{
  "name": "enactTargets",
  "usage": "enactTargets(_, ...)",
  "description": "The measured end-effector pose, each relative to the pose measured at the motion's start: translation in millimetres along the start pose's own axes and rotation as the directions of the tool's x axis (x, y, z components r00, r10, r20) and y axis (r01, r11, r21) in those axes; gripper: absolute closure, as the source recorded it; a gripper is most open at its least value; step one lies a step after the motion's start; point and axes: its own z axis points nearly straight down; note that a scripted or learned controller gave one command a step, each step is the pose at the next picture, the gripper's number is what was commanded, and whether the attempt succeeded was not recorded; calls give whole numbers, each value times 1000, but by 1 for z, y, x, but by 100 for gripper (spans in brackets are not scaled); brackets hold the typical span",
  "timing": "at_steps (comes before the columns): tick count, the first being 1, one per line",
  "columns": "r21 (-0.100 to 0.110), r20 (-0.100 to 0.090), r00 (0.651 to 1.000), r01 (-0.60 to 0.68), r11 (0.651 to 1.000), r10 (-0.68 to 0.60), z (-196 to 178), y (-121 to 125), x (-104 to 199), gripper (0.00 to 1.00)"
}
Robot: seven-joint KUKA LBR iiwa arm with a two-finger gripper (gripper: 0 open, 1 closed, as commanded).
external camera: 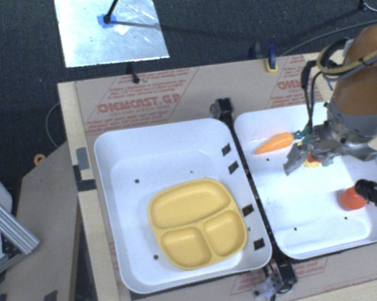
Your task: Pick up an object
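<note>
Claw (pixel 302 158) sits low in the right bin (pixel 330 237), just beside a carrot (pixel 274 143); can't tell its grip state. Bench is brown board, dark carpet around, foil sheet (pixel 110 24) behind. Carrot is orange, tapered, lying flat. Yellow divided tray (pixel 196 221) in left bin (pixel 127 191). Red-orange ball (pixel 351 199) near the right bin's front.

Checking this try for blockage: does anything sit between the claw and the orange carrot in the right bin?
Nothing visible does. The claw hangs just right of the orange carrot-shaped toy, with bare white bin floor between them.
</note>
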Motion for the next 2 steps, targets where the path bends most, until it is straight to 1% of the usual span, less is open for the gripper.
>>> enactTargets(1,-13,1,1000,2,1000,-2,-7,3,0,0)
enactTargets(2,-9,1,1000,1,1000,-1,55,7,4,0)
